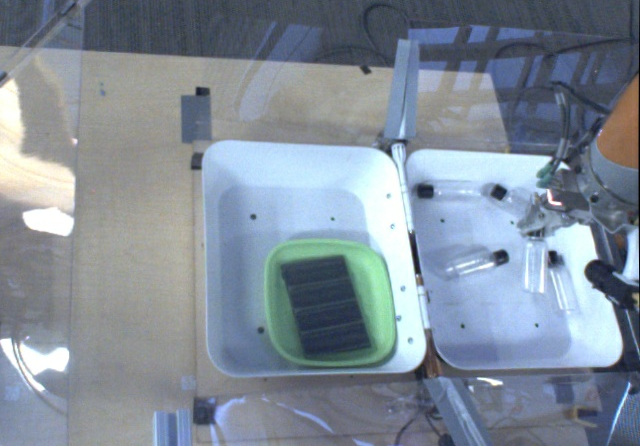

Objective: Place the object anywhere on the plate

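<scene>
A green plate lies in the left bin, toward its front. On the plate rests a dark ridged rectangular object. In the right bin lie several clear vials with black caps: one near the back left, one in the middle, and two side by side toward the right. My gripper hangs over the right bin's back right part, just above those two vials. The arm's wrist hides its underside.
A grey metal post stands behind the seam between the bins. Cables trail at the back right. A clear sheet covers the wooden bench on the left.
</scene>
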Action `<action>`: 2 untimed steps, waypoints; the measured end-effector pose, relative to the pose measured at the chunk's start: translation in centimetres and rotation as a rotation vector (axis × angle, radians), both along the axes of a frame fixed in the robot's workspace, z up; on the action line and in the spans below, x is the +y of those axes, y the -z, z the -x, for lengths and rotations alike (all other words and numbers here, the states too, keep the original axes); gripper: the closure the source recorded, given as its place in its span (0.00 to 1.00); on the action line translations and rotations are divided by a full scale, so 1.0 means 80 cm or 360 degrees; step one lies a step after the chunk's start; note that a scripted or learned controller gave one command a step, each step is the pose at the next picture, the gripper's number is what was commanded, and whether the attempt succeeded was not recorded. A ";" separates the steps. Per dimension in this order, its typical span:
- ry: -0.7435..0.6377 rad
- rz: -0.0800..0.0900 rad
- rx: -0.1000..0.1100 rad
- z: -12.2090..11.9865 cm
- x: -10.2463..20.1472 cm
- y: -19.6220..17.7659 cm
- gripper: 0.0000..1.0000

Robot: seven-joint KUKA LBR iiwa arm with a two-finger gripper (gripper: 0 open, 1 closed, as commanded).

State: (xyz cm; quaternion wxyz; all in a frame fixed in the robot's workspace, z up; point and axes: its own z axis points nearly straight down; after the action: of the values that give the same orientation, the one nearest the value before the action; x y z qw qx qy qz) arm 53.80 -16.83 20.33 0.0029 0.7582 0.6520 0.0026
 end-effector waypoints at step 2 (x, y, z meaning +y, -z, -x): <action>-0.0147 -0.0003 0.0003 0.062 0.263 0.023 1.00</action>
State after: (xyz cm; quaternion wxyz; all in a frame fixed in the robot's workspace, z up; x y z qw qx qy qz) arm 48.83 4.23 18.52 0.0013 0.7273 0.6863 0.0025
